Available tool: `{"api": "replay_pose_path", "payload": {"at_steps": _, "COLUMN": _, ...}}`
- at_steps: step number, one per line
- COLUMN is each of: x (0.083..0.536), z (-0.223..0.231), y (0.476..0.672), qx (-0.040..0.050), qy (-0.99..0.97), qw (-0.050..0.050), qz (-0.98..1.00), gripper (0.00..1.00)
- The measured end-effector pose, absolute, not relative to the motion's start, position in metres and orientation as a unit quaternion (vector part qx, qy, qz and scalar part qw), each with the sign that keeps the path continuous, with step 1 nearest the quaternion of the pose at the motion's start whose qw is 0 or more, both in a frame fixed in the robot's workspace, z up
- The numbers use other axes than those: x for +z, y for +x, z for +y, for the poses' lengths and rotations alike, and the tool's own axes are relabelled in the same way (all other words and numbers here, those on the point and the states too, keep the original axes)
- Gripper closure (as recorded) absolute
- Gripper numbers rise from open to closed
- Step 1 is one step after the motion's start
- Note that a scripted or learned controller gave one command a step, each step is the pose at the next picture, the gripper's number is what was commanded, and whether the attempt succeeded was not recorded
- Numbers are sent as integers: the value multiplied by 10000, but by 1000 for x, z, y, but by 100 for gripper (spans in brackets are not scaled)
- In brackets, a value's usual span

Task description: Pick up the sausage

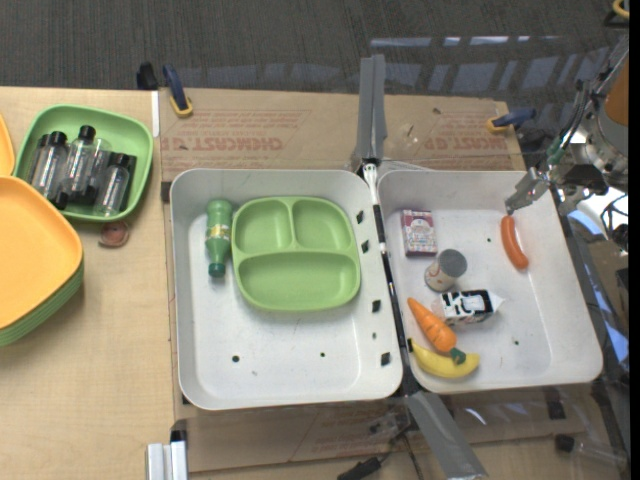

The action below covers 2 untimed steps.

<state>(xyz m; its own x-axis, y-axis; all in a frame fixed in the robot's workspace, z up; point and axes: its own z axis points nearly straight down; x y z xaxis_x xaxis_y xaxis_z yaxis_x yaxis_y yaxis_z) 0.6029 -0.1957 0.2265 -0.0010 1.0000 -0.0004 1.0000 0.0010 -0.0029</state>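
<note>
— What lies nearest in the right bin (560, 363)?

— A banana (446, 362) at its six o'clock, a carrot (433, 321) just above, touching it.

— And the sausage (514, 242)?

— At about two o'clock in that bin, lying free on the white floor, well apart from the small pink box (419, 232) (at eleven).

— The gripper (532, 189)?

— Just beyond the sausage, toward one o'clock, over the bin's far rim. Whether its fingers are apart or together, I cannot tell.

— The left bin (200, 358)?

— A green divided plate (295, 252), a green bottle (218, 235) beside it.
</note>
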Motion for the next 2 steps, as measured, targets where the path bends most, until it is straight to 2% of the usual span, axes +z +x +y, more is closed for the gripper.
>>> {"api": "replay_pose_path", "payload": {"at_steps": 1, "x": 102, "z": -215, "y": 604, "qx": -12, "qy": -7041, "qw": 56, "qz": -7100, "gripper": 0}}
{"api": "replay_pose_path", "payload": {"at_steps": 2, "x": 113, "z": -218, "y": 605, "qx": -3, "qy": -7039, "qw": 17, "qz": -7103, "gripper": 100}}
